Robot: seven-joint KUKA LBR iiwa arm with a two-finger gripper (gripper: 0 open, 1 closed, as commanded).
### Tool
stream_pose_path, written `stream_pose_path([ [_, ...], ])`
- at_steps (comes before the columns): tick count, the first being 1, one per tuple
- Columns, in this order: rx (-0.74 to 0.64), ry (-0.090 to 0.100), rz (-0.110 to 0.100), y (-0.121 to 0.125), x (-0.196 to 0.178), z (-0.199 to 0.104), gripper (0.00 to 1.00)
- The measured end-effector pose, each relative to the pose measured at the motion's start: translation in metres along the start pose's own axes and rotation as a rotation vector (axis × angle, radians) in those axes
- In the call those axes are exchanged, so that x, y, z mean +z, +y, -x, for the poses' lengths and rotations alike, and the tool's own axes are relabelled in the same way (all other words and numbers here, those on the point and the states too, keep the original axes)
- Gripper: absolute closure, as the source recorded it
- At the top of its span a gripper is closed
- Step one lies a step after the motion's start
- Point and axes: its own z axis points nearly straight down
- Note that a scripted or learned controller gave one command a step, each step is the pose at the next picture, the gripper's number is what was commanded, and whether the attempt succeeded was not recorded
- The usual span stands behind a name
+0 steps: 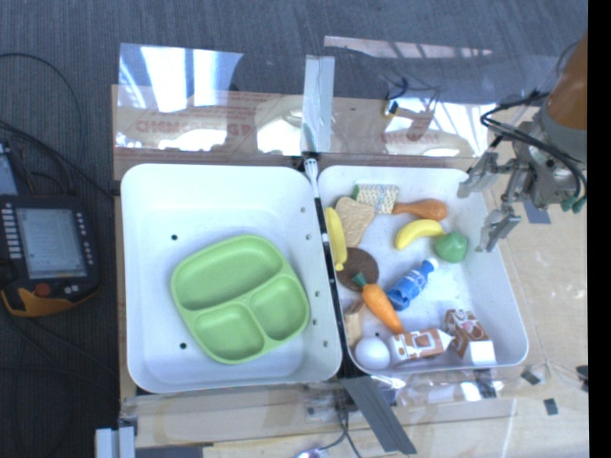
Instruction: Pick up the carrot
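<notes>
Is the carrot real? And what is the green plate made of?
The carrot looks like toy plastic: smooth, evenly orange, slightly shiny, though I can't be sure. The green plate seems moulded plastic too, one even matte colour with rounded compartments.

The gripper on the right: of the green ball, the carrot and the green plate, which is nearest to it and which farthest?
From the gripper:
1. Green ball, by the right bin's right wall.
2. Carrot, middle of the right bin.
3. Green plate, in the left bin.
</notes>
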Motion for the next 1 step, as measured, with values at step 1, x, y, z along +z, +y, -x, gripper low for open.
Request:
stream_pose_path([
  [1, 0.000, 0.014, 0.005, 0.0518, 0.1417, -0.0188, 0.00],
])
